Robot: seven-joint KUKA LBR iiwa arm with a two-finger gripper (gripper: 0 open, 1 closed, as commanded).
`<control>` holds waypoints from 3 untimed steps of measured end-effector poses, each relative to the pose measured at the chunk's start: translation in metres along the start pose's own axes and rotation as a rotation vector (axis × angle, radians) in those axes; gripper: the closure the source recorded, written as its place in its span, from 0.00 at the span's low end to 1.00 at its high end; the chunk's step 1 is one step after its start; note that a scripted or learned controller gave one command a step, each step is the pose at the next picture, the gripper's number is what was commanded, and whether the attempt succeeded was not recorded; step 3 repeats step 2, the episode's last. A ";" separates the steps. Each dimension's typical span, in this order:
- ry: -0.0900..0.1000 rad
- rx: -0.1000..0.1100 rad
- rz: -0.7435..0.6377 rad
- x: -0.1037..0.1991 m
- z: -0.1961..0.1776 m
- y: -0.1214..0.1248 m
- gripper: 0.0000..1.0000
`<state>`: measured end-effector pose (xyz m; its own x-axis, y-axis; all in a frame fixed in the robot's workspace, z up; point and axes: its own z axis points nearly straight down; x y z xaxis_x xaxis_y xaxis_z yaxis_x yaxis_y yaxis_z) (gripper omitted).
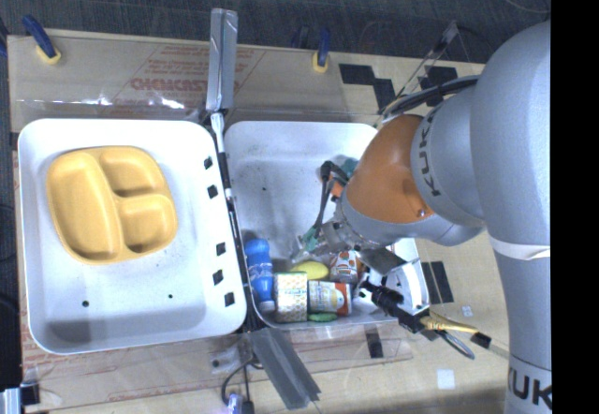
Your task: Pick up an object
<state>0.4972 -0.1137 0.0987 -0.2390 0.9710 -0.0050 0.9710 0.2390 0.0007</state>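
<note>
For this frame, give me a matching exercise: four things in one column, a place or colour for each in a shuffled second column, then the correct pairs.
Things:
1. yellow divided tray
2. blue-capped bottle
3. arm's orange band
4. blue clamp

Places:
A. over the right bin
B. bench's far left corner
C. alone in the left bin
D. right bin's near left side, against the divider

Pairs: 1-C, 2-D, 3-A, 4-B
</note>
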 end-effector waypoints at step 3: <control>-0.001 0.001 -0.005 0.000 -0.007 0.001 1.00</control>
